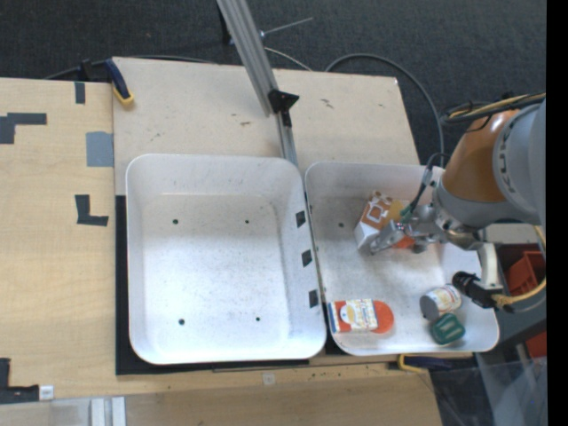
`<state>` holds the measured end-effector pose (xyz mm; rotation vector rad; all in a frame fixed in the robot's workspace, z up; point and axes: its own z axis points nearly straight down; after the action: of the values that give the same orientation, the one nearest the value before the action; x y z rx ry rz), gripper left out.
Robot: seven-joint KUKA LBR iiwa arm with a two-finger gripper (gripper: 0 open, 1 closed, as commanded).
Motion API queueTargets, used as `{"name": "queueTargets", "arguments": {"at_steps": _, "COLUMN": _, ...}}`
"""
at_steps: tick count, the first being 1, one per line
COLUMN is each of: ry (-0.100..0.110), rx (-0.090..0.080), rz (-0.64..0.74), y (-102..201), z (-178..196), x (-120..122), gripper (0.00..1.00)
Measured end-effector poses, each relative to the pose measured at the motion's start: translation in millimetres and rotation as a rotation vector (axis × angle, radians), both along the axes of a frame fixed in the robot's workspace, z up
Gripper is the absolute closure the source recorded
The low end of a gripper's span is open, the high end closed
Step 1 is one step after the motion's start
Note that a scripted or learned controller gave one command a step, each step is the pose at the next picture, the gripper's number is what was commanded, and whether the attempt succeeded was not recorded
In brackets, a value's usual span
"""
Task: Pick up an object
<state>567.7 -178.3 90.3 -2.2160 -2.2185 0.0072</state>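
the arm reaches into the right bin (pixel 342 193), its hand (pixel 388 238) low beside a small white-and-orange carton (pixel 374 217), touching or nearly so; whether the hand is wide or narrow cannot be told. an orange packet (pixel 361 316), a grey can (pixel 440 302) and a green piece (pixel 448 329) lie near the front rim.

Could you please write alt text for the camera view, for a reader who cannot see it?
The grey arm reaches from the right into the right bin, its tool down beside a white-and-orange carton. Near the front wall lie an orange packet, a grey can and a green object.
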Motion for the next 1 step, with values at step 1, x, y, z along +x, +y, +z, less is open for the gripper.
{"name": "queueTargets", "arguments": {"at_steps": 1, "ry": -0.004, "rx": -0.001, "rz": 0.001, "y": 0.2, "z": 13.1, "x": 1.6, "gripper": 1.00}}
